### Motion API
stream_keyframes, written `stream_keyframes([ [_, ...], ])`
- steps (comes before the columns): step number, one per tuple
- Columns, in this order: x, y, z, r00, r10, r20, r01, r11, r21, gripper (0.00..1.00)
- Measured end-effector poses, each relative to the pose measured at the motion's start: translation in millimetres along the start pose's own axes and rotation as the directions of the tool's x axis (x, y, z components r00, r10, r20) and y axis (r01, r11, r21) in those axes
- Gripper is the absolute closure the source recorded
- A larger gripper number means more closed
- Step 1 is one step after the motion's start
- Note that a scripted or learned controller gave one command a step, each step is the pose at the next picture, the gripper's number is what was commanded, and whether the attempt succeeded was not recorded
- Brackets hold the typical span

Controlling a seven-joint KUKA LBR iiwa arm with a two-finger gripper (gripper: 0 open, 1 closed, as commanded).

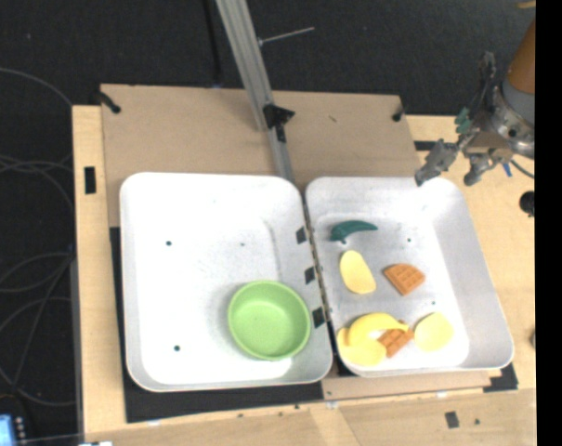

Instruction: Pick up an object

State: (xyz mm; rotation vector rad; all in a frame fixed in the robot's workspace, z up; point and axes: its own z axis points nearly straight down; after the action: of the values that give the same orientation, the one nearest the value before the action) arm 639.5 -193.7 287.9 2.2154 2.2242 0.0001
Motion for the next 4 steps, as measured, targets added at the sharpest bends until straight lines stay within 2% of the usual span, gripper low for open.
stream_keyframes([
  [1, -1, 0, 0, 1.0, 0.0, 0.001, 0.0, 1.0, 0.0, 0.0],
  [2, 0, -11, 52, 1.0, 0.004, 0.001, -0.004, 1.0, 0.006, 0.0],
  [4, -1, -13, 177, 1.0, 0.005, 0.0, -0.005, 1.0, 0.007, 0.0],
])
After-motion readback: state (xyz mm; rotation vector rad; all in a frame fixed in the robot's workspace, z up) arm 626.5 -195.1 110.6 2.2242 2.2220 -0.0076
